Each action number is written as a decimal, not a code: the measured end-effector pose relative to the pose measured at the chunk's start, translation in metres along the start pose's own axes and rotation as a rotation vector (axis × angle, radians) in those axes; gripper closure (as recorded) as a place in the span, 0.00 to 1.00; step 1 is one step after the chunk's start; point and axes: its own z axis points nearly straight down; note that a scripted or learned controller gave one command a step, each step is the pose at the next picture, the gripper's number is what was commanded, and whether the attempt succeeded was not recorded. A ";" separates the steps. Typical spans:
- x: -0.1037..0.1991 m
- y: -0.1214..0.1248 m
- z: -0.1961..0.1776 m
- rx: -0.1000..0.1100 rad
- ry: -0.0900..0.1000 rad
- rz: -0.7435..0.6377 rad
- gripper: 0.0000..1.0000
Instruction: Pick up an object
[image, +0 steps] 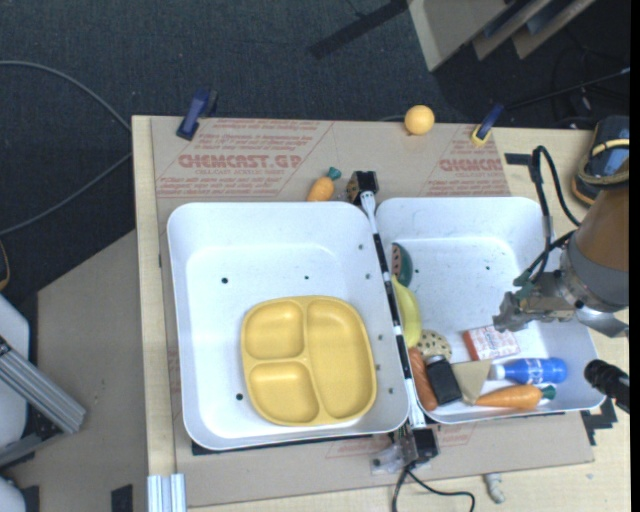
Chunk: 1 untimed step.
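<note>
**Two bins, one crowded corner**

While the left bin (200, 300) carries a single item, a yellow divided plate (308, 358) with three compartments lying flat toward its near side, the right bin (460, 225) has its contents packed along the near edge and the wall it shares with its neighbour. Against that shared wall a banana (405, 310) lies lengthwise, with a small dark, round-ended object (401, 264) just beyond its far tip. Near the banana's other end sits a speckled round piece (433, 343), and below that an orange-red item (421, 378) lies along the wall beside a black block (443, 381). A carrot (508, 398) lies across the near edge, touching a blue and white bottle (530, 372) just behind it. A small red and white box (492, 344) lies just beyond the bottle.

From the right, the arm (605, 260) reaches over the right bin. Its gripper (520, 308) hangs above the bin floor, just above and beside the red and white box; whether it is released or clenched cannot be told from this angle, and nothing shows between its tips.

Outside the bins, on the brown board (250, 160), an orange ball (419, 120) rests near the far edge, and a small orange toy (322, 188) sits just behind the left bin's far corner.
</note>
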 end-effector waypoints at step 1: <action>0.000 -0.001 0.001 0.002 0.001 0.000 0.00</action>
